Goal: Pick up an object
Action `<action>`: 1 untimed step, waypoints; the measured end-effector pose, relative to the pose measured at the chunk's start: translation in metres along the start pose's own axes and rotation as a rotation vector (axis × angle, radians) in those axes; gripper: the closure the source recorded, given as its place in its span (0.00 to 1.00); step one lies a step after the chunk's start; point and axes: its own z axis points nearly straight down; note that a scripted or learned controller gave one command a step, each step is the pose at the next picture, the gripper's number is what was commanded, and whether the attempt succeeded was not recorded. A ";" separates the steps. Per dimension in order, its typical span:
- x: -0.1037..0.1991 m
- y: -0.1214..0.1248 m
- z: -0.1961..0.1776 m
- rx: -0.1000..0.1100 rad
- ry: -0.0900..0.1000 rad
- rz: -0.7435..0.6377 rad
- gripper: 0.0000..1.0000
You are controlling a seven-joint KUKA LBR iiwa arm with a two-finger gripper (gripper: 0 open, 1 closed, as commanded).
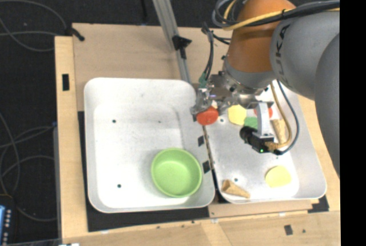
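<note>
My gripper point(207, 108) hangs over the ridge between the two white bins, under the orange wrist band. A small red round object point(207, 118) sits between its fingertips, its top edge covered by the fingers, and it appears raised above the ridge. The left bin point(114, 125) lies to its left and the right bin point(297, 187) to its right.
A green bowl point(176, 172) rests in the left bin near the front. The right bin holds a yellow block point(237, 115), a small green piece point(250, 122), a yellow disc point(278, 176), a tan cone point(235, 188) and a tan stick point(279, 128). A metal pole point(166, 16) rises behind.
</note>
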 end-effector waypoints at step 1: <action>0.048 -0.031 -0.009 0.000 0.003 -0.004 1.00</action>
